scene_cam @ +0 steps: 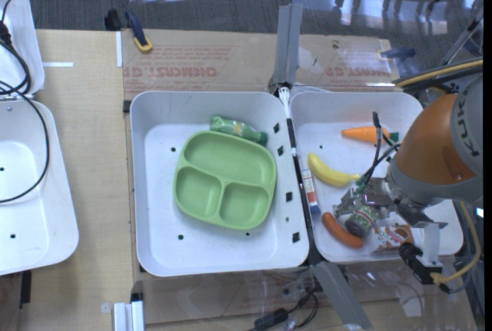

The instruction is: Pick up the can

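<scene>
The can [382,233] lies on its side near the front of the right bin [338,108], its dark round end facing left and its red and white label to the right. My gripper [356,208] hangs low right over the can's left end, under the orange band of the arm [434,145]. The gripper's metal parts hide part of the can.
In the right bin a yellow banana [329,171] lies just left of the gripper, a red sausage [340,230] by the can's end, an orange carrot [363,134] at the back, and a thin tube [309,191] along the left wall. The left bin [154,191] holds a green divided plate [225,180] and a green packet [238,129].
</scene>
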Controlling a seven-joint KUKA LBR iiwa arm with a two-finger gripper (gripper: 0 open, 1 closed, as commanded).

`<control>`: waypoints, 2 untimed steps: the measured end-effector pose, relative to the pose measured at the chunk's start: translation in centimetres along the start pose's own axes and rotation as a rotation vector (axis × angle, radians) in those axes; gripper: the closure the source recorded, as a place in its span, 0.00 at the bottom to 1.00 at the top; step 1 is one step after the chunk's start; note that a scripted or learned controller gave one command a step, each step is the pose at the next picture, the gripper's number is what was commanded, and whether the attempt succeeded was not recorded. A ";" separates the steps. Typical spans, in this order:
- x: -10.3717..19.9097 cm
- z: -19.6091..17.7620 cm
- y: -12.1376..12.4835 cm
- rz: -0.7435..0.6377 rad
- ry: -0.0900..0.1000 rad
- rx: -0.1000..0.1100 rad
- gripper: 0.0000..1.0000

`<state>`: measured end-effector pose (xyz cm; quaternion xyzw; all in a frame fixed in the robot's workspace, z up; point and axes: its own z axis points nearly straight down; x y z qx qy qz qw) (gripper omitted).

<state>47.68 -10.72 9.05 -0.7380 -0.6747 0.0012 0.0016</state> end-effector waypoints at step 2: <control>3.0 -16.5 0.1 -0.190 -0.003 -0.003 1.00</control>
